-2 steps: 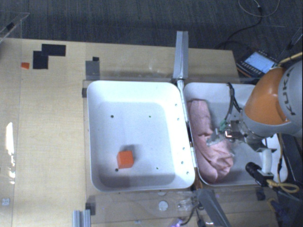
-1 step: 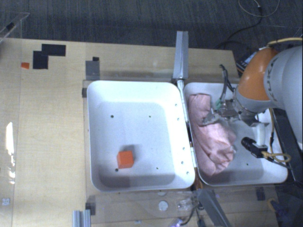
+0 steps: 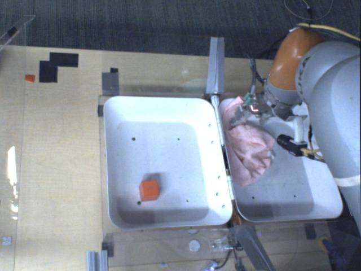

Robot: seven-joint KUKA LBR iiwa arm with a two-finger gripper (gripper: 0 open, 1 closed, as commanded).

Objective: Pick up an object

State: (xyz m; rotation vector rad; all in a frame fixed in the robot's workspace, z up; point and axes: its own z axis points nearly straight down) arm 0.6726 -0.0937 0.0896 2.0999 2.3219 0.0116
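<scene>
A crumpled pink cloth (image 3: 249,147) lies against the left wall of the right bin (image 3: 293,192), its upper end bunched up toward the far corner. My gripper (image 3: 249,107) is right over that upper end, at the cloth's top edge, and the wrist hides where they meet. A small orange block (image 3: 149,190) rests in the near left part of the left bin (image 3: 163,131), well away from the gripper.
The grey arm (image 3: 327,106) with its orange band (image 3: 293,58) covers the right bin's far right side. A metal post (image 3: 214,66) stands behind the ridge between the bins. Black marks (image 3: 55,65) and a small orange tag (image 3: 30,78) sit on the bench at far left.
</scene>
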